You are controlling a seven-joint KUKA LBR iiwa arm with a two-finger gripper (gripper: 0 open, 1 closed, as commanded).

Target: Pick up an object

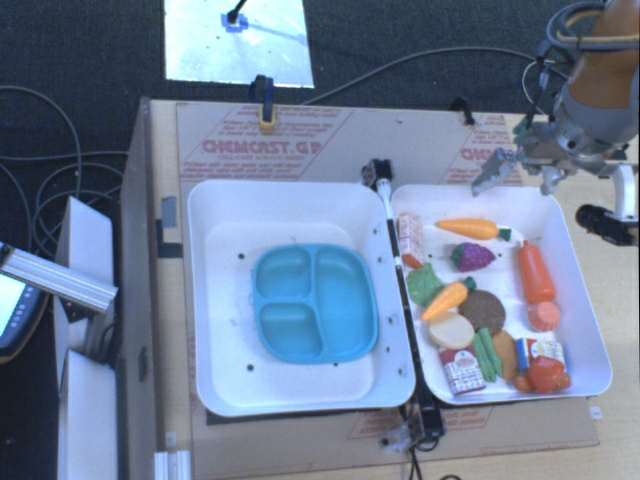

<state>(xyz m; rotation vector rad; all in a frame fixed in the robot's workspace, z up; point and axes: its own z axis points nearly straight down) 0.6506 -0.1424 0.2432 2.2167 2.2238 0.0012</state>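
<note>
Blue plastic tray (315,303) w/ 3 sections is lying in the left bin (225,228). Right bin (585,313) is holding toy food: 2 carrots. Top carrot (468,228) is lying sideways, leaf end pointing right; lower carrot (445,300) is slanting. 1 purple bumpy grape bunch (473,257), 1 long orange-red bottle (535,272) pointing up-down. Gripper (520,174) is hanging above the bin's top edge, fingers spread, pinching nothing.
</note>
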